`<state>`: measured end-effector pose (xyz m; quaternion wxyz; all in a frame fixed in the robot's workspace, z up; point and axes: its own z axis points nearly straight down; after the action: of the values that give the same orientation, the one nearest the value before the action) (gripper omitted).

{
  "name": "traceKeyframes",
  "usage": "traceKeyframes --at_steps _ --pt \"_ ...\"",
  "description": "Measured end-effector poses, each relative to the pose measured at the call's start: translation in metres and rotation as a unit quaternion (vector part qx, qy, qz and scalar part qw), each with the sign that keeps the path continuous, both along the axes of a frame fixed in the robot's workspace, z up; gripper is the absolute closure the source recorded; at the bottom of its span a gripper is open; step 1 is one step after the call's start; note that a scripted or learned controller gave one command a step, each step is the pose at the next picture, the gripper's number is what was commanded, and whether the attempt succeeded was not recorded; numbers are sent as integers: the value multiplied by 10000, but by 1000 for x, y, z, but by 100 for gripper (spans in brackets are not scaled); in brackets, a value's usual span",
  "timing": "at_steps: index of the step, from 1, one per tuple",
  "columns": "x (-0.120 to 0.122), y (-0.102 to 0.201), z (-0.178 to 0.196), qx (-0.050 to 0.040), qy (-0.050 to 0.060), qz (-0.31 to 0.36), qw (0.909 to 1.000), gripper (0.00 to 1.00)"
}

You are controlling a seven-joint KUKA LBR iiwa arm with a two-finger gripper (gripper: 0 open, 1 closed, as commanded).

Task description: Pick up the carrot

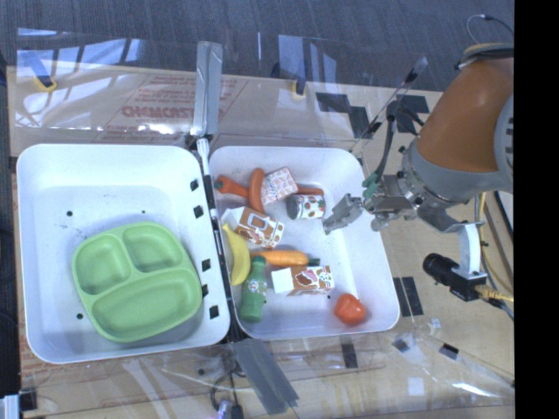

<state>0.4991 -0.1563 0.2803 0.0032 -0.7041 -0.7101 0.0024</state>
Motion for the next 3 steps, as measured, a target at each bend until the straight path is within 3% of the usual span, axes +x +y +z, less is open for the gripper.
traceKeyframes --at_steps 1,2,3 --pt "13 24 -68 -1 9 -136 9999 0" --pt "32 57 -179 -1 9 -277 9996 0" --pt "32 57 -173 0 40 -250 9997 100"
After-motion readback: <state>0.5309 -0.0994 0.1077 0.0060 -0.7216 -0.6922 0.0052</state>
